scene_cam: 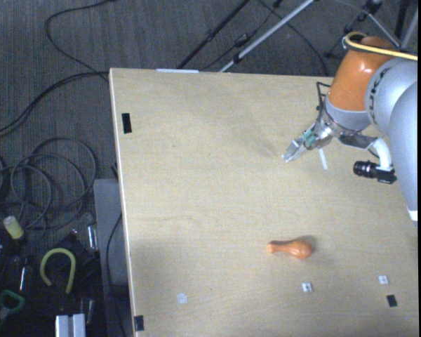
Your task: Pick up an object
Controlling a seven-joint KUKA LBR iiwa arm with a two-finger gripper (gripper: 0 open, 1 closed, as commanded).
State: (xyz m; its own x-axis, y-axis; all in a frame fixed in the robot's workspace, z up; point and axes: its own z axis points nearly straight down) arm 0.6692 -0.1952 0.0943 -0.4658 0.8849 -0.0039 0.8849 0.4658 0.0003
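Observation:
A small orange, pear-shaped object [292, 248] lies on its side on the tan bench top [196, 188], toward the lower right. My gripper [306, 158] hangs at the right, well above and behind the object and apart from it. Its two pale fingers are spread, one pointing left [292, 151] and one thin one pointing down [323, 161]. Nothing sits between them. The orange wrist band [358, 76] and the grey arm reach in from the right edge.
Small black and white markers [306, 286] dot the bench near its lower right, and a black tab [127, 123] sits at its left edge. Cables, a stand's legs and tools lie on the dark floor to the left and behind.

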